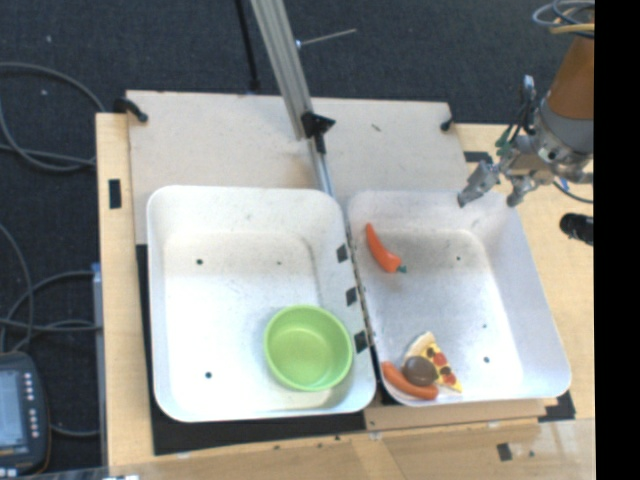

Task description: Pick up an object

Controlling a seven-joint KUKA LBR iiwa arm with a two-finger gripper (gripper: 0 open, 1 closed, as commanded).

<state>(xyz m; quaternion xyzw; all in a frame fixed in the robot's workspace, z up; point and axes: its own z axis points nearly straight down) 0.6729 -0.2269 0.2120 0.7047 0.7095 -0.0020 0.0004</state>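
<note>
Bench w/ two white bins (250,213), fingers (493,186) open over right bin's far edge.

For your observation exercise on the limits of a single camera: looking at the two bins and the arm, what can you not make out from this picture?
- Arm: cut off by the camera view's right edge above the orange band.
- Gripper: small and blurred over the right bin; finger gap unreadable.
- Pizza slice and sausage: overlapping in the near corner; toppings too small to identify.
- Green bowl: underside hidden by its own wall.
- Carrot: its leafy tip is too small to see clearly.
</note>
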